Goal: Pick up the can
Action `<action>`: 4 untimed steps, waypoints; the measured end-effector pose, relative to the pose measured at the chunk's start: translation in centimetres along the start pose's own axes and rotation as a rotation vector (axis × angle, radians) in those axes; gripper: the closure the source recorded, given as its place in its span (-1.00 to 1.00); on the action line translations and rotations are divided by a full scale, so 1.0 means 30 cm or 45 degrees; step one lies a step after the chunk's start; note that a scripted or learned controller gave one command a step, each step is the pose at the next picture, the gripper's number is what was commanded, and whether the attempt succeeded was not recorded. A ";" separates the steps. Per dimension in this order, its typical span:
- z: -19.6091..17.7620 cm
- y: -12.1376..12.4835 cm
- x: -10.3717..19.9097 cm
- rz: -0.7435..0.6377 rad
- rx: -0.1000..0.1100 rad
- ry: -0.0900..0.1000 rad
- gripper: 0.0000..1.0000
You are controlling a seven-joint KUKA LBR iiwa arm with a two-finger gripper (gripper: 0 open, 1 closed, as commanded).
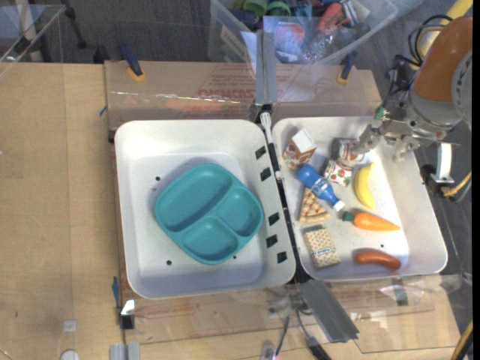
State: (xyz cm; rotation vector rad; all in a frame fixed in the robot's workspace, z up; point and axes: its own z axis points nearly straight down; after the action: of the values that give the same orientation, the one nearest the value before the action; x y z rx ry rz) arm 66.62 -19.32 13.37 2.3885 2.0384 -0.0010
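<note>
Nearest you along the right bin's [439,255] front edge lie the sausage [377,259] and cracker [321,246], then the carrot [373,220], banana [364,185] and blue bottle [318,185]. Toward the far edge sits the can [346,151], the gripper [371,137] just beside it; you cannot tell its opening. Crowded neighbours risk a glancing, failed grasp.

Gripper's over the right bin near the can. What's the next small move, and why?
Probably a short nudge left and down. The gripper sits at the can's upper right edge, not centred over it. The banana and a small carton lie close below the can, so a straight approach seems safest.
</note>
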 end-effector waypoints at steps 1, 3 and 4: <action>0.148 -0.020 0.135 0.052 0.003 -0.005 -1.00; 0.144 -0.264 0.297 0.239 -0.013 0.004 -1.00; 0.145 -0.028 0.253 0.273 -0.012 0.002 -1.00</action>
State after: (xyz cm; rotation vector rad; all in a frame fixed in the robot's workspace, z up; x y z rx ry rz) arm 67.00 -11.71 9.01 2.5876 1.7675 0.0103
